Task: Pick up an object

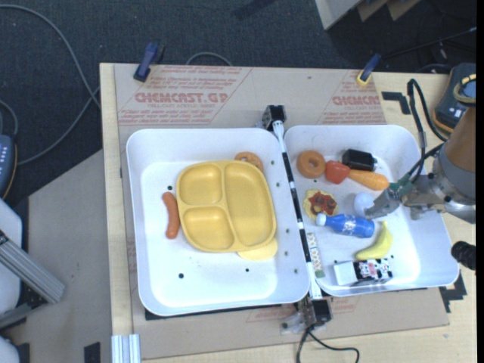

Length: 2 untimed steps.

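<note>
The right bin (423,267) holds several toys: a brown donut (310,163), a red and orange carrot-like piece (355,176), a black block (358,158), a small pizza-like disc (321,202), a blue bottle (346,224) lying on its side, a yellow banana (380,244) and a white and black box (363,271). My gripper (382,203) reaches in from the right and hangs low over the bin's middle. It is just above the blue bottle's right end and beside a pale round piece (363,201).
The left bin (144,278) holds a yellow divided plate (225,205), an orange sausage (172,214) to the plate's left and a brown ring (248,159) at its far edge. Blue clamps (146,61) sit on the cardboard behind the bins. The arm's wrist (454,180) covers the right bin's right rim.
</note>
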Motion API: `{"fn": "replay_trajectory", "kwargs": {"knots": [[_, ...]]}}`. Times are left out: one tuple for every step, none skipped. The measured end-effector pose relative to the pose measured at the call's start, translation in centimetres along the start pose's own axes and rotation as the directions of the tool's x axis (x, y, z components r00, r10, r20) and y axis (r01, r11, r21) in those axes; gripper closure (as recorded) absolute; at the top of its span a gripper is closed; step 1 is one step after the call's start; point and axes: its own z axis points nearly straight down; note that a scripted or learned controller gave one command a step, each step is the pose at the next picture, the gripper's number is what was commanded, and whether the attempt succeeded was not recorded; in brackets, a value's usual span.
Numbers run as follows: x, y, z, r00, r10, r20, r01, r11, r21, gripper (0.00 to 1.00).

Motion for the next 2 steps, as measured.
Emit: {"fn": "replay_trajectory", "kwargs": {"knots": [[-6.9,4.0,4.4,1.0,0.0,0.001,0.0,1.0,-0.001,0.0],[-1.7,9.4,12.3,1.0,-0.001,-0.001,0.001,1.0,0.0,0.0]]}}
